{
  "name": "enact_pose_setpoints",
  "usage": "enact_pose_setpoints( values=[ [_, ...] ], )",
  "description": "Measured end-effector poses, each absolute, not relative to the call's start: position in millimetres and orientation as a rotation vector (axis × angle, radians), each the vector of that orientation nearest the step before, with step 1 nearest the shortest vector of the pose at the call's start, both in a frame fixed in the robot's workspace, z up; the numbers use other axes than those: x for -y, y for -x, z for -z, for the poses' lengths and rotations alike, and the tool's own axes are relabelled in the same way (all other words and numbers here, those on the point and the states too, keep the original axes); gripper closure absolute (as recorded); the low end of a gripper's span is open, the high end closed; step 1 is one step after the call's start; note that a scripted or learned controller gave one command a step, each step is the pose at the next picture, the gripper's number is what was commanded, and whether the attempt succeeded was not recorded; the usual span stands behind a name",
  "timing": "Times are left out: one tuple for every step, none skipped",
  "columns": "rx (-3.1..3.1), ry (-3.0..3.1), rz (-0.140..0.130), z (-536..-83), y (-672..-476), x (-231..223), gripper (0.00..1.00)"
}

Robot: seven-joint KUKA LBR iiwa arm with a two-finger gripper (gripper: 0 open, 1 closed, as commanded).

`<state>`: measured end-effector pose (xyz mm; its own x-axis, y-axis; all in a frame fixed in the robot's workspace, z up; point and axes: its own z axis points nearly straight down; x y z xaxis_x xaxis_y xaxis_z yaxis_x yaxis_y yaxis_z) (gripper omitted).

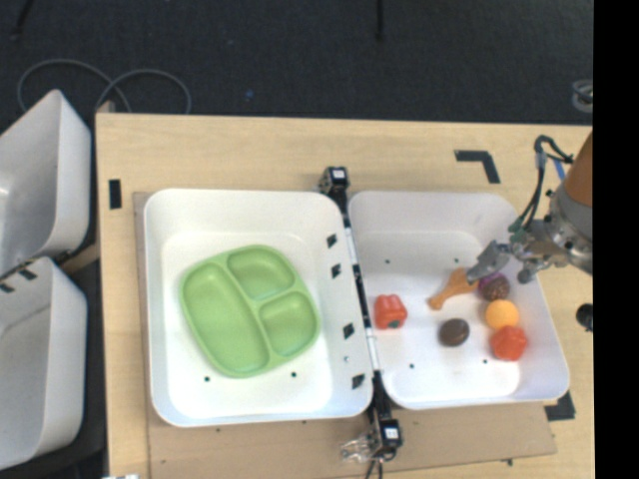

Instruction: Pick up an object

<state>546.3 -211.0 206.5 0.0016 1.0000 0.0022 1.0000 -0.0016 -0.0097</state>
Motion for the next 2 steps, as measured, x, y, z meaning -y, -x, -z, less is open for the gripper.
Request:
enact_pose_setpoints(
  values=[
    [2.224, 2.22, 0.0, -212, -548.9, 211, 0.0],
    [2.22, 2.221, -0.004, -169, -547.1, 207, 0.0]
  ],
)
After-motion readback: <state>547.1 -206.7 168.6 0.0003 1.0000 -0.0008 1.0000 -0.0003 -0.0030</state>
